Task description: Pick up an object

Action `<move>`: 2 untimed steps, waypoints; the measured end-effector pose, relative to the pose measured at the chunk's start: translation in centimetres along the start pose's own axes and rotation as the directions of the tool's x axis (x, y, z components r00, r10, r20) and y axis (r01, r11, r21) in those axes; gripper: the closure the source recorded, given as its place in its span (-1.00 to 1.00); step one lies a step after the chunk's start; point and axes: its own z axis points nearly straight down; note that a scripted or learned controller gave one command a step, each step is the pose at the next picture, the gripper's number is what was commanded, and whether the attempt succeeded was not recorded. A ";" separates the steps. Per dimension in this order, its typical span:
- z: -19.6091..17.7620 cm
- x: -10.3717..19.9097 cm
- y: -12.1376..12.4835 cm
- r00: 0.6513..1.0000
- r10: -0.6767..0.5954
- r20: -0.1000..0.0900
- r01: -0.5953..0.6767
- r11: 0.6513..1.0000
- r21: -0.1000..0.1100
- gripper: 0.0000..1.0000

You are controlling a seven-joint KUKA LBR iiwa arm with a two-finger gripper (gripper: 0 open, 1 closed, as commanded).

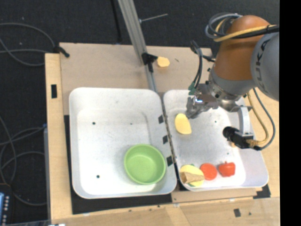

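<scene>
Grey and orange metal at upper right — the arm reaching in over the right shallow white bin, wrist bent downward, orange band bulging above the grey flange, black and yellow cables looping round it. Below the wrist, the dark two-finger end effector pointing down and toward the left, tips low over the upper left part of that bin. Cannot tell whether wide or narrow; too dark and small to read.

Just beside the tips, slightly lower left, a pale yellow rounded plastic piece lying on the bin floor close to the divide between the bins — near the end effector, contact not clear, nothing seen gripped.

Along the front edge of the same bin, a row: a yellow-and-tan wedge-shaped toy food in the corner, touching a round red-orange tomato-like ball, then a small red pepper-like object just beside it.

In the left shallow white bin, a light green plastic bowl upright near the front right corner.

On the tan wooden bench behind the bins, a small yellow-orange lump next to a slanting silver aluminium post.
</scene>
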 end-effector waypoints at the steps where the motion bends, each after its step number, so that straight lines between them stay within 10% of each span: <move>1: 1.5 4.0 -1.9 1.000 0.001 0.001 -0.001 1.000 0.001 1.00; 2: 2.8 8.6 -3.6 1.000 0.000 0.000 0.000 1.000 0.001 1.00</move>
